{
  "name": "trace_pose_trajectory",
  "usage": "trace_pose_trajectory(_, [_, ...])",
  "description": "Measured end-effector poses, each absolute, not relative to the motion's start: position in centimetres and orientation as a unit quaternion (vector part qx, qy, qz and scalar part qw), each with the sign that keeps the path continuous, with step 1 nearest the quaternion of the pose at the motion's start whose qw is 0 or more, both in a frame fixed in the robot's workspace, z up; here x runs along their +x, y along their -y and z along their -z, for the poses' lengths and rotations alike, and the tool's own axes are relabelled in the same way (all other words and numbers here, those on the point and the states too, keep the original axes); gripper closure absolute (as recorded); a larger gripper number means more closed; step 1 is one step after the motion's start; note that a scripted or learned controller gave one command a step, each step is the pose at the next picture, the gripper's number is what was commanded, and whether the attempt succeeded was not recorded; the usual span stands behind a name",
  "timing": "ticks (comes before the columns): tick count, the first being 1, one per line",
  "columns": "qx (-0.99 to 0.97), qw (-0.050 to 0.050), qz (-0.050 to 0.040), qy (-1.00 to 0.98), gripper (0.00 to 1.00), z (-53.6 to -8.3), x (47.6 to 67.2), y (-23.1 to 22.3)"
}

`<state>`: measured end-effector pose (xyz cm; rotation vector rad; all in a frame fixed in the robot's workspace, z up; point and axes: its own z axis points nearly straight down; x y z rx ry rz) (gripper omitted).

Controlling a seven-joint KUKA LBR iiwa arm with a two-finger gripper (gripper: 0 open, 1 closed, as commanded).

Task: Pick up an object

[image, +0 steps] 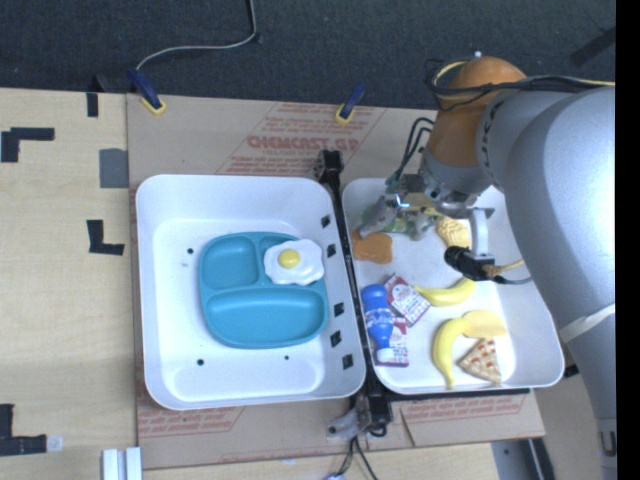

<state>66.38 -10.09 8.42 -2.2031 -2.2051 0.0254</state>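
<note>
— Hovering low over the far end of the right bin (pixel 520 368), my end effector (pixel 400 211) sits just above an orange-brown food piece (pixel 373 247). Whether it is released or clenched, I cannot tell; the wrist and cables crowd that spot.

— So is anything picked up yet?

— Nothing that I can see lifted. That orange-brown piece lies on the bin floor, and a pale waffle-like piece (pixel 455 231) lies just beside my wrist. I judge the grasp itself is not done.

— What else is within reach?

— Moving outward: a small banana (pixel 450 292), a red-and-white packet (pixel 406 299), a blue bottle (pixel 379 323), a larger banana (pixel 447 346) and a pizza slice (pixel 482 359), all in the same bin.

— And the other bin?

— The left bin (pixel 160 268) holds a blue divided plate (pixel 255 298) with a fried egg (pixel 293 262) at its corner. What is left, by my reckoning: close on something, then lift it clear.
</note>
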Motion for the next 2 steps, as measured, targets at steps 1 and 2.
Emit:
trace_pose_trajectory(1, [-0.707, -0.001, -0.0002, 0.707, 0.0, -8.54, 65.06, 9.46])
trace_pose_trajectory(2, [-0.707, 0.002, -0.0022, 0.707, 0.0, -8.53, 65.89, 9.58])
